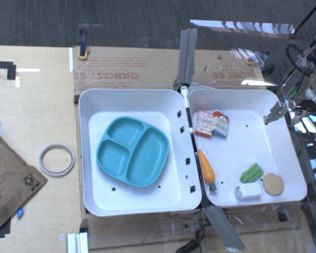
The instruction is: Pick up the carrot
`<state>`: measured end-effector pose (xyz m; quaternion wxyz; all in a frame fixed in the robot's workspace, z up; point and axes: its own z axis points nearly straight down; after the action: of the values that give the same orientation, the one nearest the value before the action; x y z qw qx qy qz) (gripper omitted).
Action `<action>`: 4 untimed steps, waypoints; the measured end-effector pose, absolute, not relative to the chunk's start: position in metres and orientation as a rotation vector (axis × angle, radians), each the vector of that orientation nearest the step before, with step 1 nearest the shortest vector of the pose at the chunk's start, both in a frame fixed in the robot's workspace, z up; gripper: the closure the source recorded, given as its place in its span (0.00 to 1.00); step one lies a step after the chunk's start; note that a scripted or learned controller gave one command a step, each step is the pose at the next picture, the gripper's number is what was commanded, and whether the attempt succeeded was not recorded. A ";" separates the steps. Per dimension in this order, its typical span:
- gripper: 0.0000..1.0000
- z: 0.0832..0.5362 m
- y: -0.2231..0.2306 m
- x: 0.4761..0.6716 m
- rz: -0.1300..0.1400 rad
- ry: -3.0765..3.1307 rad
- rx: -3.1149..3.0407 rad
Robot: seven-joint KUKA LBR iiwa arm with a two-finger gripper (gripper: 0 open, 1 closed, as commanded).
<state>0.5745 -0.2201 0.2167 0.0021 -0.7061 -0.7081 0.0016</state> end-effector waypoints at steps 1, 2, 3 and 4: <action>0.00 0.431 -0.212 0.528 0.006 -2.483 -1.918; 0.00 0.440 -0.063 0.480 0.004 -2.760 -1.496; 0.00 0.439 -0.001 0.510 0.004 -2.868 -1.277; 0.00 0.440 0.067 0.480 0.004 -2.959 -1.047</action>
<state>0.4800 0.0669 0.4404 0.0015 -0.3335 -0.9427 0.0013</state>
